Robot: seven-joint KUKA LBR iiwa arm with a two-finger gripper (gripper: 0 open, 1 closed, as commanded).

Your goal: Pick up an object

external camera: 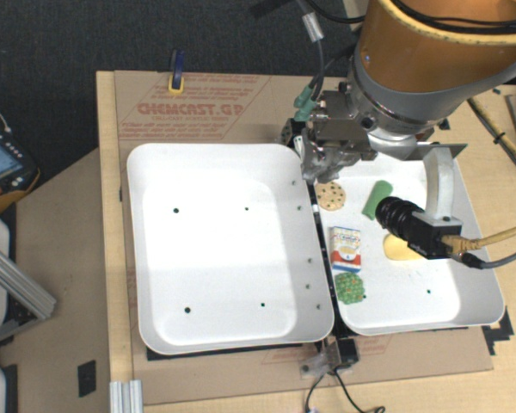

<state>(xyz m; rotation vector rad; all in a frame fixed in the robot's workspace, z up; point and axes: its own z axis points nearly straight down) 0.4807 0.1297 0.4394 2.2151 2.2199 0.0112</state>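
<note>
gripper sits low at the back-left corner of the right bin, just above the cookie. can't tell from this angle how it's set, the wrist housing hides the tips. nothing visibly held, so i'd call this the approach/descent step, grasp not yet made.

likely target: the cookie, lying flat close to the divider between the bins. other candidates in the right bin: green cylinder just right of the cookie, small carton and green round piece along the left wall, yellow piece partly under the black camera mount.

next move needs a short drop straight down and a close on a thin flat item, which is tricky.

room: tight. bin wall and divider right beside the target on the left, back rim just behind. left bin offers plenty of open room for a lift-out path leftward.
</note>
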